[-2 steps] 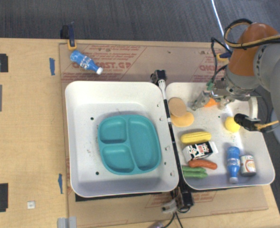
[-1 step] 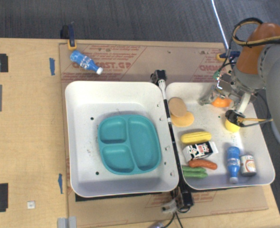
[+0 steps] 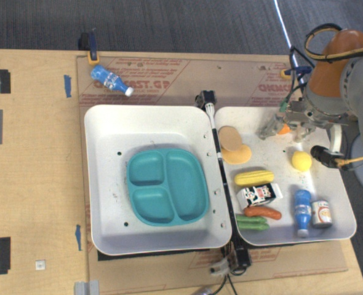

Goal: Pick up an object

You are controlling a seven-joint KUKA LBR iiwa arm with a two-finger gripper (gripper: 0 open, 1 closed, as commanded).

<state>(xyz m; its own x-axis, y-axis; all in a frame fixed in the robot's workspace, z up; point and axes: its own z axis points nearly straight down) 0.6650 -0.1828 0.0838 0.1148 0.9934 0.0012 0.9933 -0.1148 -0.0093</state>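
Seemingly, the hand (image 3: 284, 126) hangs low over a small orange object (image 3: 283, 128), fingers straddling it for a pinch, though whether they grip it I cannot tell.

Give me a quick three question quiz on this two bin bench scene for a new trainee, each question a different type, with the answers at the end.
1. True or false: the teal divided tray lies in the left bin.
2. Multiple choice: what sits on the bench board outside both bins, near the top left? A) a blue bottle B) a lemon C) a can
3. Fill in: in the right bin, the yellow corn cob lies just above the black and white ____.

Key
1. True.
2. A, the blue bottle; a second blue bottle stands beside the small can in the right bin, and the lemon sits near the gripper.
3. Carton.
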